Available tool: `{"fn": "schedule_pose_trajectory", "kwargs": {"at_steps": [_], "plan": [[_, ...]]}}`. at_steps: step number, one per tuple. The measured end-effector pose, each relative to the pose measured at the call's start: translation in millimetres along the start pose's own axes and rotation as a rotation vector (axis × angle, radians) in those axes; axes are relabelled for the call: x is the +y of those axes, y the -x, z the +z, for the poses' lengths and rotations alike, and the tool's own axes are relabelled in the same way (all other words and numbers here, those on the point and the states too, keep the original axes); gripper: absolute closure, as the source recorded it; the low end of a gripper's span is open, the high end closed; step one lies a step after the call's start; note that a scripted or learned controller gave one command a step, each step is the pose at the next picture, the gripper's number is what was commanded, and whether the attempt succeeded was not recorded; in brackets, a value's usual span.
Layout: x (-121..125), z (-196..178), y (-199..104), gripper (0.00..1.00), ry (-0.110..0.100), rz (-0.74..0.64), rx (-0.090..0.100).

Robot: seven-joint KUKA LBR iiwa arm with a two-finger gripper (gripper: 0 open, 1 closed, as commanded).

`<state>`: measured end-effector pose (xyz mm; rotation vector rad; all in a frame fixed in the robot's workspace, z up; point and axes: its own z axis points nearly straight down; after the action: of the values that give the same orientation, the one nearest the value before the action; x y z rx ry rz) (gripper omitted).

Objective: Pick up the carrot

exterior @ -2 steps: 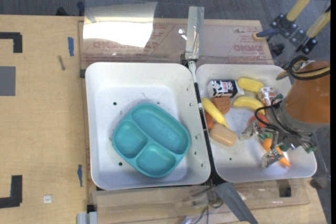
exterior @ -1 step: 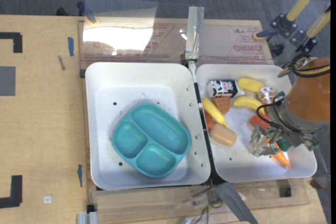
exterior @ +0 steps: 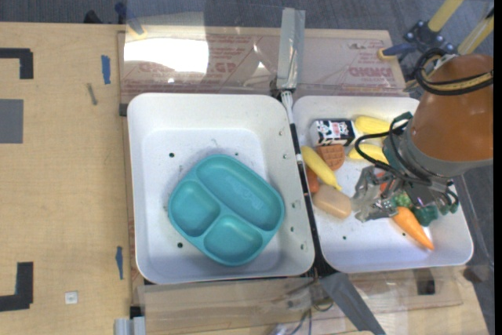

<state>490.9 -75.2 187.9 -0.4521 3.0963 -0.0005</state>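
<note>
Carrot (exterior: 412,225) lying flat on floor of right bin (exterior: 463,247), tip pointing twd that bin's front-right corner, blunt end twd bin centre. Gripper (exterior: 378,198) low inside right bin, just beside carrot's blunt end, on the side twd bin centre; wiring and green bits in the way, so can't tell if clenched or released, and no sign of carrot grasped. Beige block (exterior: 333,205) also close to gripper, further twd the divider w/ left bin (exterior: 149,129); banana (exterior: 320,167) and small carton (exterior: 332,131) nearer right bin's back wall. Teal tray (exterior: 226,208) in left bin, well apart.

Step in hand, by the look: lining up for the grasp. To do well: shift twd right bin's front-right corner until centred over carrot's thick half, not the tapering tip; turn wrist so closing direction crosses carrot's long axis; go down close to bin floor w/o scraping; keep clear of beige block; close, then lift straight up. Risk: carrot rolling or squirting out if pinched near the tip.
</note>
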Motion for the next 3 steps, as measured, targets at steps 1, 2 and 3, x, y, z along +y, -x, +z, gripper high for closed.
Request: {"fn": "schedule_pose_trajectory", "kwargs": {"at_steps": [1,2,3], "plan": [[-4.7,-159.2,53.3,1.0,-0.004,-0.027,-0.005],[-22.6,-69.8,-8.0,1.0,0.005,-0.27,0.011],[-66.0,90.1,-21.7,1.0,0.011,-0.445,0.014]]}}
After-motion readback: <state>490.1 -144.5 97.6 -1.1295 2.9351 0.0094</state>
